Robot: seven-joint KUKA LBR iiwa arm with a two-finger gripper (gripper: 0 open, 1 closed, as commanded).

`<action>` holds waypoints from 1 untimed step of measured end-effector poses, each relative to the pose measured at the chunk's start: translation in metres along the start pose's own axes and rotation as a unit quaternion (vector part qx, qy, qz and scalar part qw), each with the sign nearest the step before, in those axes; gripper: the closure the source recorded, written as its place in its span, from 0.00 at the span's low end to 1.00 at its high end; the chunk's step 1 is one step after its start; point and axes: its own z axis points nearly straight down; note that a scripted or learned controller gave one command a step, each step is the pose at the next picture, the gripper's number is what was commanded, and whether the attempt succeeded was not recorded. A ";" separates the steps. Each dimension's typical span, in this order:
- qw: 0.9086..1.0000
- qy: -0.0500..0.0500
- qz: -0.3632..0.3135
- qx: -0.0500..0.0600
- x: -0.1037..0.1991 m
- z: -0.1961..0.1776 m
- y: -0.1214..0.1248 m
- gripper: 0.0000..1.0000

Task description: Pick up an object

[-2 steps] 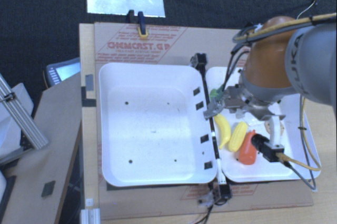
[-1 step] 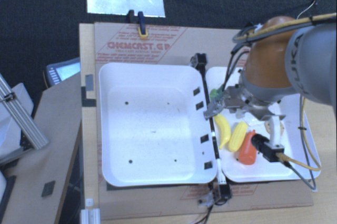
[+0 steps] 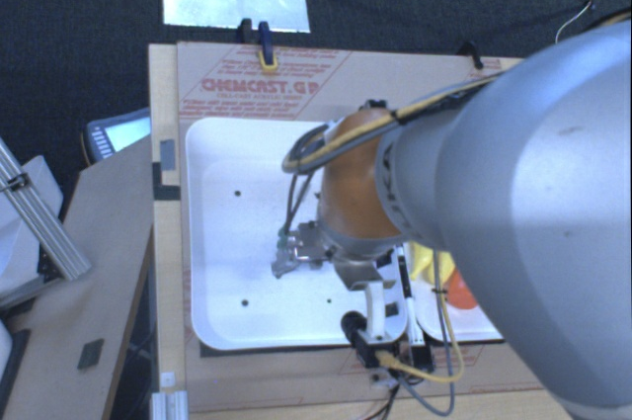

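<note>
I read this as the reaching step of the pick: the arm (image 3: 513,210) comes in from the right and hangs its wrist low over the left bin (image 3: 222,210), roughly at that bin's middle and a little toward its near wall. The claw (image 3: 289,258) sits under the orange band (image 3: 355,181), close above the left bin's white floor. From this slant the wrist and cable loops cover its working end, so I cannot tell whether it is spread, pressed together or pinching anything. I see nothing carried, so I judge the pick not yet made. The floor of the left bin around the claw looks bare apart from a few dark specks. The only candidates I can make out lie just past the left bin's right-hand wall: a yellow object (image 3: 432,262) and, touching or just beside it, an orange object (image 3: 461,291), both half hidden by the arm. If anything lies directly under the claw, I cannot see it. My judgement is that the next move calls for a check on what is beneath the claw. If there is nothing, the arm needs to lift and shift right, across the left bin's wall, and descend over the yellow object with the claw spread.
</note>
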 end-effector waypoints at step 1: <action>1.000 -0.002 0.008 -0.005 -0.009 -0.015 0.005 1.00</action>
